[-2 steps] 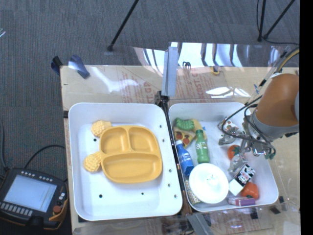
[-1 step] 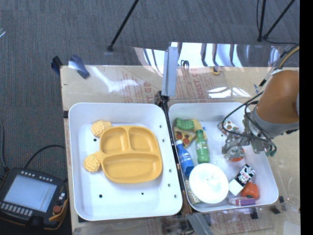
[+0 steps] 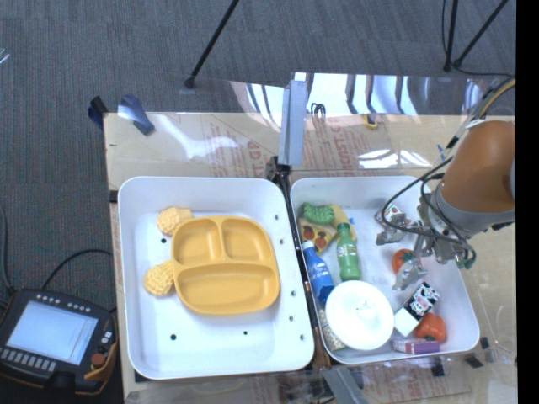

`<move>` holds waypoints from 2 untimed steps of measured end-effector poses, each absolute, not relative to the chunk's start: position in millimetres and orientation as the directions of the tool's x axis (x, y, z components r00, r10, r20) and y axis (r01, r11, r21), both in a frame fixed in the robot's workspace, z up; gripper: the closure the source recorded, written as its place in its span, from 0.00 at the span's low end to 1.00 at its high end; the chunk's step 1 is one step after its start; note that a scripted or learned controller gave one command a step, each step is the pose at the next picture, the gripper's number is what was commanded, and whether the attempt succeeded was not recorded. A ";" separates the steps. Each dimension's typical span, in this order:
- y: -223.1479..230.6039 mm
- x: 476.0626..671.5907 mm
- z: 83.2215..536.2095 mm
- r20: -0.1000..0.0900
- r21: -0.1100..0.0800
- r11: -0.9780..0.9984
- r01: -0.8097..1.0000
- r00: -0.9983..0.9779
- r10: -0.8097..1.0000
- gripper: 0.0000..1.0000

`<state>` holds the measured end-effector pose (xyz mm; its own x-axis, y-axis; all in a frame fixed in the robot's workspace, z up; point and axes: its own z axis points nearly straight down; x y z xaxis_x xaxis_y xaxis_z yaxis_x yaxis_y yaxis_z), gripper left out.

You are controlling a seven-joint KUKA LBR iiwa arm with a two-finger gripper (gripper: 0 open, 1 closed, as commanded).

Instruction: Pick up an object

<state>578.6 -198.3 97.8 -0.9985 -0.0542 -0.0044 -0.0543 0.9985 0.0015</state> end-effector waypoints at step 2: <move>-89.7 583.5 88.9 -0.003 -0.006 0.999 -0.054 -0.999 -0.054 0.00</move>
